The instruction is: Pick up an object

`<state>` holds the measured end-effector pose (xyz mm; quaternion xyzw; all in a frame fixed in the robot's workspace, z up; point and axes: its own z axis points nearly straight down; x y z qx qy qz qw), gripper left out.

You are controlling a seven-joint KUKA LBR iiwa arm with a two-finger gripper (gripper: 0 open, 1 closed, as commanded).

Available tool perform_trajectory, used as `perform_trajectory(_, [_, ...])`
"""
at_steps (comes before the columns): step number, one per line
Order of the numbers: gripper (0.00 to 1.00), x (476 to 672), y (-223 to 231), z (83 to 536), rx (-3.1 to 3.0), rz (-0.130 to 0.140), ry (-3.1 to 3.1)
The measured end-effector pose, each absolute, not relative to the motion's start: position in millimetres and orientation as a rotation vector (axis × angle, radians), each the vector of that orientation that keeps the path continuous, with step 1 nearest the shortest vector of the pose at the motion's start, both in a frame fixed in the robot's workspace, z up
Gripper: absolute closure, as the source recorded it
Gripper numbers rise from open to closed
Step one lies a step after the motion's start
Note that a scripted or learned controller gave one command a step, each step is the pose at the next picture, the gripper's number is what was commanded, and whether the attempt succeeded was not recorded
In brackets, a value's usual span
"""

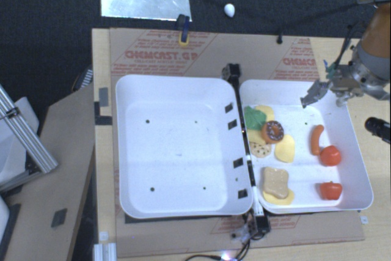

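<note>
Bright even overhead light, soft shadows, slight blur, washed-out white bins.

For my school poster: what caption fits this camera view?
Robot gripper hovers over the right bin of toy food, near a sausage and a tomato.

1 fixed camera looks down at a slant from above the surface, far enough back to take in both white bins side by side, dark floor beyond, and the arm entering from the right.
</note>
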<state>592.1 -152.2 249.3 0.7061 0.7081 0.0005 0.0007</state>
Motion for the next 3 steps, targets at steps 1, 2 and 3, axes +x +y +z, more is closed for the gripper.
perform_trajectory(1, [0.0, 602.2, -104.5, 92.0, 2.22, -0.007, 2.238])
perform_trajectory(2, [0.0, 579.1, -115.9, 87.2, 2.217, 0.01, 2.216])
perform_trajectory(3, [0.0, 550.4, -99.9, 86.2, 2.218, 0.002, 2.216])
